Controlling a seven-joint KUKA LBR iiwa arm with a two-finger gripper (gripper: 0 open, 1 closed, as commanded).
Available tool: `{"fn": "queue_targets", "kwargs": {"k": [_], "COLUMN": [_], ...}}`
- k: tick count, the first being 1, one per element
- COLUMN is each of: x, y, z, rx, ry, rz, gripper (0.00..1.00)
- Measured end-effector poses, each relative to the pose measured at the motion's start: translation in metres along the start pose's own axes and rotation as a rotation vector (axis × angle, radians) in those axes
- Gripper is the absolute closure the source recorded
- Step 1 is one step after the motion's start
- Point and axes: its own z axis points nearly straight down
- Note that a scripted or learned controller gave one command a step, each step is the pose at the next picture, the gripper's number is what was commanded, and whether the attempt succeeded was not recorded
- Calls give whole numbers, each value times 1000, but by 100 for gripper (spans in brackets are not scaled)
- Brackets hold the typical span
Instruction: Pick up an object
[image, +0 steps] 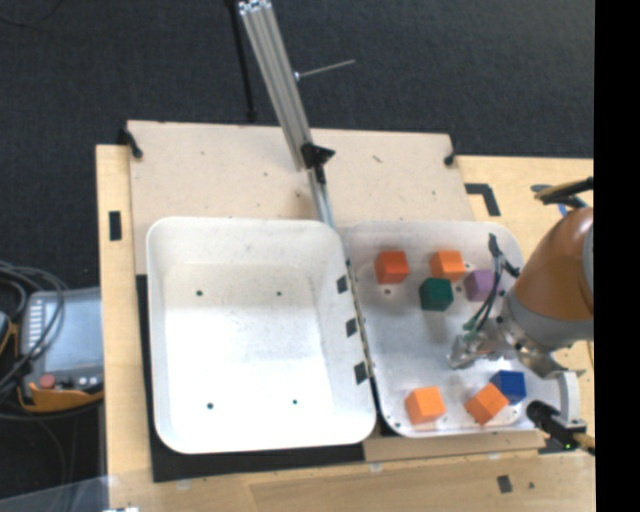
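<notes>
The right bin (400, 330) holds several small blocks. Two orange blocks (391, 266) (447, 263) lie at its far side, with a dark green block (436, 293) and a purple block (480, 283) just in front of them. Near the front edge lie an orange block (426, 404), another orange block (487, 402) and a blue block (509, 384). My gripper (468, 350) hangs low over the bin floor, between the green block and the blue block. Nothing shows between its fingers. The arm's orange band (560, 270) covers the bin's right side.
The left bin (250, 335) is a wide white tray beside the right one. A slanted metal rail (285, 90) runs from the top down to the bins' shared far corner. A grey device with cables (55, 345) sits off the bench at left.
</notes>
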Motion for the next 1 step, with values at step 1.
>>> {"fn": "queue_targets", "kwargs": {"k": [1], "x": [5], "y": [-4], "z": [-59], "rx": [0], "ry": [-2], "rz": [-17], "gripper": [100]}}
